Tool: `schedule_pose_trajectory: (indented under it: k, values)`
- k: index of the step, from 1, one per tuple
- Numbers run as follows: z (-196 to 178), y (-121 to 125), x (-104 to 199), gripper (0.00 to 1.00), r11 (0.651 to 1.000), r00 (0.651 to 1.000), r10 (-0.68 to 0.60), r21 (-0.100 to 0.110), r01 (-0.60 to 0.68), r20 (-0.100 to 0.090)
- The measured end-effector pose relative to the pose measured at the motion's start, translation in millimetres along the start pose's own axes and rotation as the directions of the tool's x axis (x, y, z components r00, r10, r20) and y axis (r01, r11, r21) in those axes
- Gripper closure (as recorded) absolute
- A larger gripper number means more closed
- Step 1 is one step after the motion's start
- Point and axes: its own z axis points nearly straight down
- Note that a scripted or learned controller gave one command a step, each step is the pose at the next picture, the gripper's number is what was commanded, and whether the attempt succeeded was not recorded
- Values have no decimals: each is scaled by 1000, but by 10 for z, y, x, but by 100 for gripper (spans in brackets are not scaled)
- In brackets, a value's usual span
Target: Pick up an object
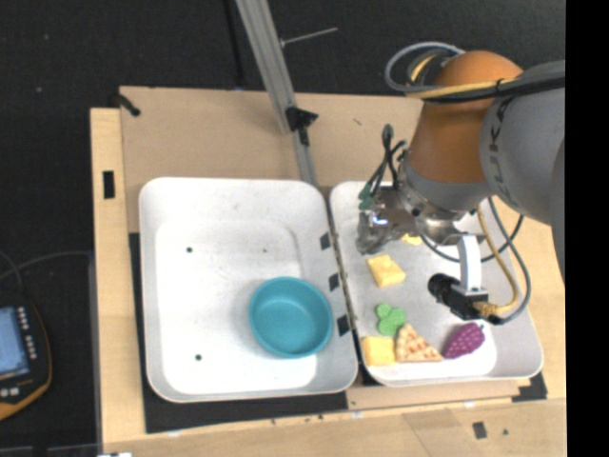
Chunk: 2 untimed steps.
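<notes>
My gripper point(373, 239) reaches down into the right bin point(514, 355), near its left wall, with its tip just above and left of a yellow cheese wedge point(386, 271). Nothing shows between its fingers. Further toward the front of that bin lie a green toy piece point(388, 318), a yellow block point(378, 351), a pizza slice point(415, 346) and a purple grape bunch point(463, 340). A blue bowl point(289, 316) sits in the left bin point(190, 255), at its front right.
The arm's orange and grey wrist point(457, 150) hangs over the back of the right bin, with cables and a black fitting point(455, 296) trailing over its right half. A grey metal pole point(271, 65) slants in from the back. A handheld pendant point(17, 346) lies at far left.
</notes>
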Motion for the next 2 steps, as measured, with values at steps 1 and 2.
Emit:
schedule_pose_trajectory:
  k: [1,2]
  values:
    - [-72,275,502,100,1000,1000,-2,-2,2,-1]
    - [-103,442,990,100,1000,1000,-1,-1,1,-1]
